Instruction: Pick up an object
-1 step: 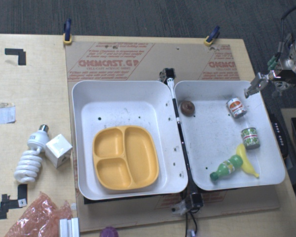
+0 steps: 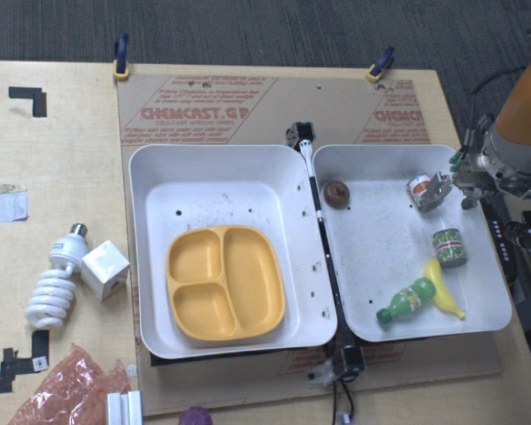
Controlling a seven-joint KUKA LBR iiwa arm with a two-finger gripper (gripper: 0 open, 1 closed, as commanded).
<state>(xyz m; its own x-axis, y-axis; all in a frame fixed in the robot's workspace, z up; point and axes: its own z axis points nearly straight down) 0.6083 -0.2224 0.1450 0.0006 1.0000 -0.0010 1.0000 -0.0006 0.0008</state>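
Camera view, claw (image 2: 449,184) just beside small can (image 2: 419,186), right bin (image 2: 372,326).

Two white bins side by side. Left bin (image 2: 150,184) has a yellow divided plate (image 2: 223,282). Right bin (image 2: 372,171): brown donut (image 2: 337,193) near its upper left corner, small can (image 2: 449,247) by its right wall, banana (image 2: 444,290) below the can, green bottle (image 2: 406,300) lying touching the banana. Gripper (image 2: 435,190) sits over the bin's upper right, at a small silvery object (image 2: 419,186) (hold unclear).
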